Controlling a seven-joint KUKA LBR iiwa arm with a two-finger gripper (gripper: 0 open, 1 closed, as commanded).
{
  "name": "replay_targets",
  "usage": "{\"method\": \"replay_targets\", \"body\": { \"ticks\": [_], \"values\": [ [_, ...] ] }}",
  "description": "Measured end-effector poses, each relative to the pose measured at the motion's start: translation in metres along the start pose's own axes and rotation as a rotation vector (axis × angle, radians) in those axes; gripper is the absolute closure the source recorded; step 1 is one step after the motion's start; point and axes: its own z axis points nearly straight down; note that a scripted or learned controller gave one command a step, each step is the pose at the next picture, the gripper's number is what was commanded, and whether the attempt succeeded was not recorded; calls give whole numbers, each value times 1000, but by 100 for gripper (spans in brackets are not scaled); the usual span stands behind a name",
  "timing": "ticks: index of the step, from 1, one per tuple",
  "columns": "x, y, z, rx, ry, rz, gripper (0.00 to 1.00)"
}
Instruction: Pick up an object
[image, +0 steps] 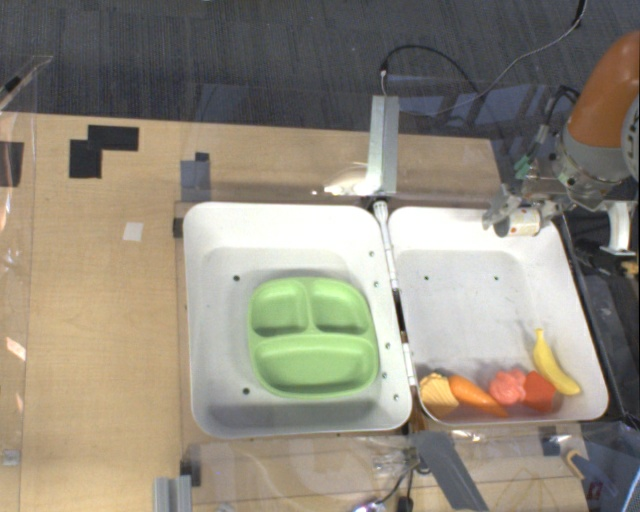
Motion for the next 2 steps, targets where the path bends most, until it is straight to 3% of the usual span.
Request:
{"method": "replay_targets", "body": {
  "ticks": [1,2],
  "values": [
    [-30,2,16,-1,-1,37,0],
    [-20,1,8,0,-2,-86,0]
  ]
}}
